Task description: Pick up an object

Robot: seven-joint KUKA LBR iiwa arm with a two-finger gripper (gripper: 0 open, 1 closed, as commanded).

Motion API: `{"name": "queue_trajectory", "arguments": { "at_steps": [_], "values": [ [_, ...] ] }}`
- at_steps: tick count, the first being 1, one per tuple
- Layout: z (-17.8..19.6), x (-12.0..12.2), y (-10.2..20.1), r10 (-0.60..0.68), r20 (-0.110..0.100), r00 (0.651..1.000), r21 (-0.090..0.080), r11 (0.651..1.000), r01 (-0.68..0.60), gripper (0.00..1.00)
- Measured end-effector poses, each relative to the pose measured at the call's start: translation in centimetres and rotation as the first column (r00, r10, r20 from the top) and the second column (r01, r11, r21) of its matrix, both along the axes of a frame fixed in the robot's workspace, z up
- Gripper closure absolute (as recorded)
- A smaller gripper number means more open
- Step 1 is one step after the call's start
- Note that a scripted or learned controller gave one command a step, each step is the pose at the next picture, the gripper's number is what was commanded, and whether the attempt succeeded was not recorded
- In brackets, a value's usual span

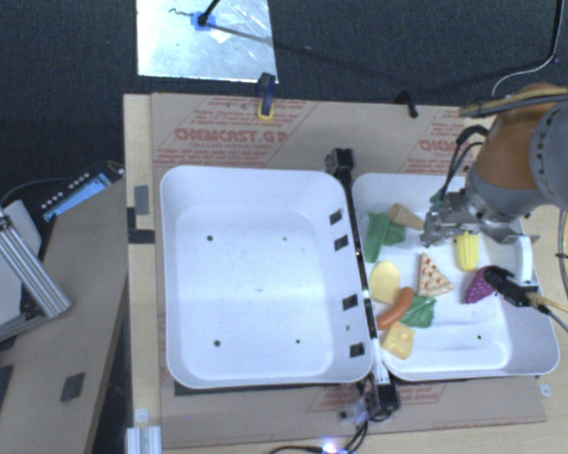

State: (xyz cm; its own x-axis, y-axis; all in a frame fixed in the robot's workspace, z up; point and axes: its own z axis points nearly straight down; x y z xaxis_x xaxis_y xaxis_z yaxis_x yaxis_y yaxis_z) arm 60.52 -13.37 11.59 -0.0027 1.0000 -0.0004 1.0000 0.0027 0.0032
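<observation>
Two white bins sit side by side on the worktop (218, 121). The left bin (256, 272) holds no items. The right bin (525, 348) holds eight toy foods: corn cob (467, 250), pizza slice (433, 277), grapes (478, 287), carrot (394, 308), two green pieces, two yellow pieces. The gripper (435, 230) hovers over the right bin, beside the corn cob; whether its jaws are spread cannot be told.

toy foods (412, 291) in right bin (521, 348), left bin (256, 282) beside
</observation>
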Motion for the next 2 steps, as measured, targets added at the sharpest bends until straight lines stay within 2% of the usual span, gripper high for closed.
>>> {"name": "queue_trajectory", "arguments": {
  "at_steps": [1, 2],
  "values": [
    [-3.2, 1.1, -7.3, -0.005, -0.001, 1.0, -0.003, 1.0, 0.005, 1.0],
    [-3.2, -3.7, -7.3, -0.003, -0.005, 1.0, 0.001, 1.0, 0.003, 1.0]
  ]
}}
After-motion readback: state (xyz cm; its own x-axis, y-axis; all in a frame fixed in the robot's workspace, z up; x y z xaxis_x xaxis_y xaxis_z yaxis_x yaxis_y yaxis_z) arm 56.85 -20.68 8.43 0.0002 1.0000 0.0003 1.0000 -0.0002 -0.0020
